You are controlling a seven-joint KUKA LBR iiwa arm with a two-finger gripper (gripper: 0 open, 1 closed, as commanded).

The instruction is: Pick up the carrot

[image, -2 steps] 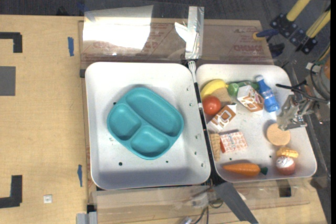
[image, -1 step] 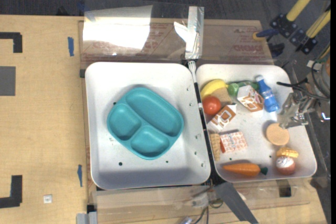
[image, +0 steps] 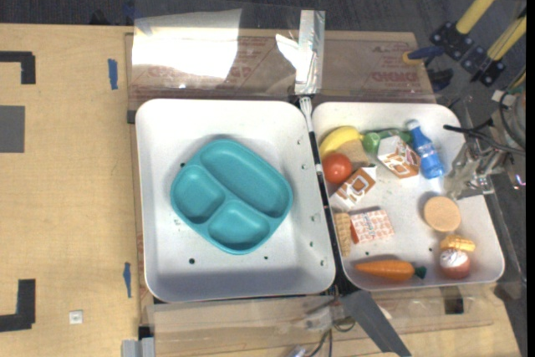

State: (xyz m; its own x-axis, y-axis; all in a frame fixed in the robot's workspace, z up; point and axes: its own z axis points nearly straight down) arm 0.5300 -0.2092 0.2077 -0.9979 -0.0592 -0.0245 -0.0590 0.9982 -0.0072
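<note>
Two shallow white bins sit side by side. Left bin (image: 159,263): one teal plastic plate with three compartments (image: 231,194), set at a slant near the middle, nothing on it.

Right bin (image: 493,238): toy food crowded toward its left and far parts. Metal two-finger gripper (image: 471,171) hangs at the bin's right rim, well apart from the target; open or shut, cannot tell.

Orange plastic carrot with a green stub end (image: 388,269) lies flat along the near wall, lengthwise to it. That wall probably hampers a grasp from the near side.

Nearby: pink-and-white wafer box (image: 370,226) just beyond the carrot, tan round disc (image: 442,213), small red-and-white piece (image: 455,262) to its right. Above the carrot looks unobstructed.
</note>
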